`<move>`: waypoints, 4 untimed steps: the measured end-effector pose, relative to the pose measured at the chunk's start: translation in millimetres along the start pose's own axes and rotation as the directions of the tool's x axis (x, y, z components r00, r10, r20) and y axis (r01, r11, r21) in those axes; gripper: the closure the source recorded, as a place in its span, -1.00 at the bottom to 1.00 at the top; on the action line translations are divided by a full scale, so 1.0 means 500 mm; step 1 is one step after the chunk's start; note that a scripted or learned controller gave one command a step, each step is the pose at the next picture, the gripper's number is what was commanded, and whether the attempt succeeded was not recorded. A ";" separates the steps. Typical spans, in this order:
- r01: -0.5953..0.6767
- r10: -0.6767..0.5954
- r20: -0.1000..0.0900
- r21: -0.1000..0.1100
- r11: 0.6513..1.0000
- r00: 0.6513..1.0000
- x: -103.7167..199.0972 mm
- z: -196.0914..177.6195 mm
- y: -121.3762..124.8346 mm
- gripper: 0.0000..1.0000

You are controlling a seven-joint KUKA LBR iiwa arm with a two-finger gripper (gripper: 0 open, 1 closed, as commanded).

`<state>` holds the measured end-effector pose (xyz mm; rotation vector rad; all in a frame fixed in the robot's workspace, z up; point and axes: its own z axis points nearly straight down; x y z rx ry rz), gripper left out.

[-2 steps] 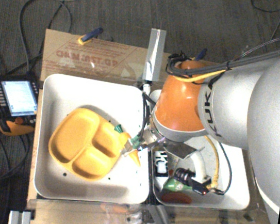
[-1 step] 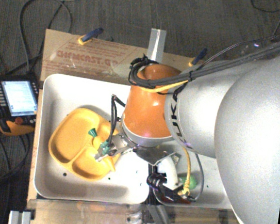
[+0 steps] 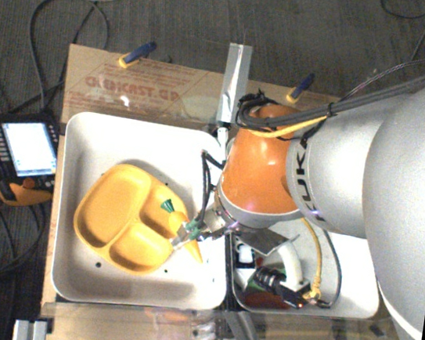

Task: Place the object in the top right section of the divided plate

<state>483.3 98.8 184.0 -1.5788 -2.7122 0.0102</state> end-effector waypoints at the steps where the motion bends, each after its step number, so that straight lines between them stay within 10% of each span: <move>1: -0.075 0.075 0.004 -0.004 0.997 0.997 0.096 -0.270 0.085 1.00; 2: 0.055 -0.055 -0.002 0.000 0.998 0.998 0.084 -0.054 0.046 1.00; 3: 0.045 -0.045 0.000 0.000 0.999 0.999 0.015 -0.020 0.009 1.00; 4: 0.179 -0.179 0.001 -0.001 0.984 0.984 0.073 -0.029 0.104 1.00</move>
